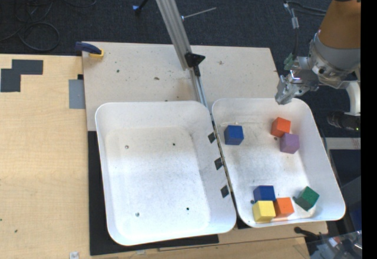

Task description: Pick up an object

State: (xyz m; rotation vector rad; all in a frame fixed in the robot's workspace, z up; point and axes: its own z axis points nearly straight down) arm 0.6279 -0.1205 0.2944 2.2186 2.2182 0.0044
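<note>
The right bin (318, 134) holds several small blocks. A blue cube (234, 134) lies near its left wall. An orange cube (281, 126) and a purple cube (289, 143) touch each other toward the back right. At the front sit a second blue cube (264, 193), a yellow cube (264, 211), another orange cube (284, 206) and a green cube (307, 198). My gripper (285, 94) hangs over the bin's back rim, above and just behind the orange cube, with nothing seen in it.
The left bin (118, 134) stands beside the right one, with black clips along the shared wall. A slanted aluminium post (174, 22) rises behind the bins. A blue and yellow clamp (89, 49) lies at the bench's back left corner.
</note>
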